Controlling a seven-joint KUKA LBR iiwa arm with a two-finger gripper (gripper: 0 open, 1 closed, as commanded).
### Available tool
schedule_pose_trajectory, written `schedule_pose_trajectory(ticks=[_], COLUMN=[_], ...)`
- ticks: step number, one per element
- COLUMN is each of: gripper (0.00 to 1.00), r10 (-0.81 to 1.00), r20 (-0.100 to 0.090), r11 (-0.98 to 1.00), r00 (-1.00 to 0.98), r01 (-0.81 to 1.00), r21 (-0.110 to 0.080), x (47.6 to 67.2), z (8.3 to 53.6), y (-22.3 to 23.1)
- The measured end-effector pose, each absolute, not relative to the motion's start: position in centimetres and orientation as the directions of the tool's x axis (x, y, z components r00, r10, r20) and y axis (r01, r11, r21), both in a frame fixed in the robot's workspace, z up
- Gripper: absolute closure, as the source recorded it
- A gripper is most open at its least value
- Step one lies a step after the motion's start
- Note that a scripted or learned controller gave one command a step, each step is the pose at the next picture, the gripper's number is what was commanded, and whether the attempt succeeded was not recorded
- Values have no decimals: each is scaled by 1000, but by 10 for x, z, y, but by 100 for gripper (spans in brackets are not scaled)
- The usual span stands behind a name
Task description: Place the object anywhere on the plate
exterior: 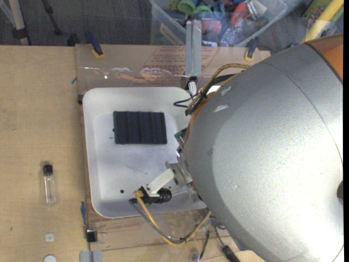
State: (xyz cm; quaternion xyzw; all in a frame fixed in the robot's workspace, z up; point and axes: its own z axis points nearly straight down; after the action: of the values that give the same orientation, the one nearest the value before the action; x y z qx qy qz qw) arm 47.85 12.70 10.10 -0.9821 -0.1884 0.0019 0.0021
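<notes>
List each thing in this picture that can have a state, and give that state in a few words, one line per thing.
black plate: lying flat in the white bin, nothing on it.
white bin: upright on the bench, holding the plate.
arm: reaching over the bin's right side.
clear vial: lying on its side on the bench, left of the bin.
clear tub: open, full of mixed items.

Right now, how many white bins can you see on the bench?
1: a white bin left of the arm, holding a dark ridged plate. The arm may hide another.
</notes>
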Motion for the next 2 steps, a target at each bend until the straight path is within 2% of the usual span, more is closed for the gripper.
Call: schedule_pose_trajectory(ticks=[1, 2], gripper=[100, 100], r10=[401, 754], r20=[-1, -3], r11=[-916, -657], r00=[916, 657], r01=[401, 754], r21=[0, -2], x=[515, 596], z=[162, 123], y=[211, 225])
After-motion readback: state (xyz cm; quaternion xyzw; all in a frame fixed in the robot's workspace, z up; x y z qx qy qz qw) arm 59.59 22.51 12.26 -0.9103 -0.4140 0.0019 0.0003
